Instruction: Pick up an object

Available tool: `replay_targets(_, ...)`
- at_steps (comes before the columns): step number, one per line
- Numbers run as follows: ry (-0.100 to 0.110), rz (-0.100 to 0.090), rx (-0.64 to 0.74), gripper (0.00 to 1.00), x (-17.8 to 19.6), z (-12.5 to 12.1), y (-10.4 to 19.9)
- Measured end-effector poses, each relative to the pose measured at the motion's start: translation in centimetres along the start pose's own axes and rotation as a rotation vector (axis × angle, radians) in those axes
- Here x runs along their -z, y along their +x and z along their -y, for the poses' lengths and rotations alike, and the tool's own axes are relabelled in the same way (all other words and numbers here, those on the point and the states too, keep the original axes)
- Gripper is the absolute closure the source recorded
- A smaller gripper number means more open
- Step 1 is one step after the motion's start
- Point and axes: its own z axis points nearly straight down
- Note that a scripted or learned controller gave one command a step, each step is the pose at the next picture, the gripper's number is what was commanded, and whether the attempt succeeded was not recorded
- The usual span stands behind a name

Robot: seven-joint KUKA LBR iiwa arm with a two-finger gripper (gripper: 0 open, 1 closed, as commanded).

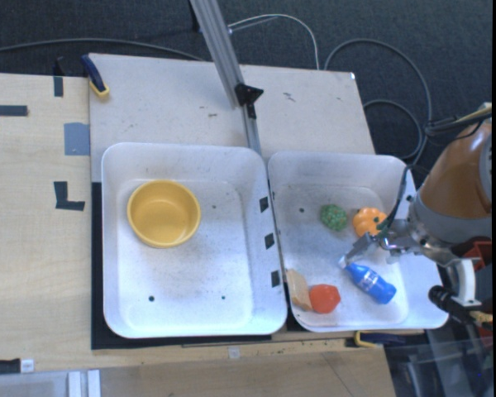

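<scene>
Right bin (314, 176): blue bottle (372, 283), white-capped, lying flat.

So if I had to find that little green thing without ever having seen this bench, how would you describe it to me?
Look at the right-hand white bin, the one that the arm reaches into. The green thing lies in its upper middle, just left of an orange object. It is the only green item there, small, round and bumpy, while the blue bottle and red object lie lower down.
</scene>
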Motion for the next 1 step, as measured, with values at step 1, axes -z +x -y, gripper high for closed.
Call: replay_targets(1,-0.004,0.001,0.0,1.0,1.26,-0.08,0.0)
